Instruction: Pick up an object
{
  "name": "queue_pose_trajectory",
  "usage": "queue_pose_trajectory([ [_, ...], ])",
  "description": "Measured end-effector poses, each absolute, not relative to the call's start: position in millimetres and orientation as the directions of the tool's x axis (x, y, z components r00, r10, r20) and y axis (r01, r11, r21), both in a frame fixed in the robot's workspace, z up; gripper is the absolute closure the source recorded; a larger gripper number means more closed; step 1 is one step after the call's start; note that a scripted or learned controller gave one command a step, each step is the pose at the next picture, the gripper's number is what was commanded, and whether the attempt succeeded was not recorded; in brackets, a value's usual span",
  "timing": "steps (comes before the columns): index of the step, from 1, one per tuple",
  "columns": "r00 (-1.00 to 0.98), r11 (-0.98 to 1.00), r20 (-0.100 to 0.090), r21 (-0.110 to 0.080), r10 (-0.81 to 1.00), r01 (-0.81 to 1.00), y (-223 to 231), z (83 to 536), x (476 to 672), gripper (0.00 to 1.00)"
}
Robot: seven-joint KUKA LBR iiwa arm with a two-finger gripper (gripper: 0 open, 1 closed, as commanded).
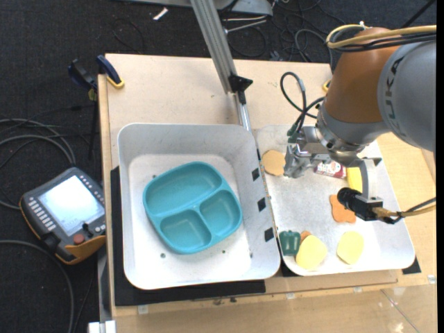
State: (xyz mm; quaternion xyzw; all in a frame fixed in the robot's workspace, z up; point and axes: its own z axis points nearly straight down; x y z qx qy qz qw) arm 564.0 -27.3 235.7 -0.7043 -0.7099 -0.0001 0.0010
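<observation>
Grey two-finger gripper (297, 166) low in right white bin (388, 252) | grip state: cannot tell | round tan flat cookie-like piece (274, 162) lies on bin floor just left of gripper, by the bin's left wall | teal three-compartment plastic plate (192, 206) in left white bin (132, 186)

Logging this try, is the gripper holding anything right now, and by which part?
Cannot be told: the gripper sits low in the right bin beside a tan round piece, with nothing visibly between it.

Robot lab: teach pendant (61, 214), loose cables (41, 134).
</observation>
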Motion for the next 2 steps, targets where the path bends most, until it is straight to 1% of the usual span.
queue_pose_trajectory([
  [1,-0.008,0.008,0.002,-0.001,1.000,1.000,25.8,225.9,572.6,1.00],
  [2,-0.009,0.009,0.002,0.000,1.000,1.000,90.1,226.9,573.5,1.00],
])
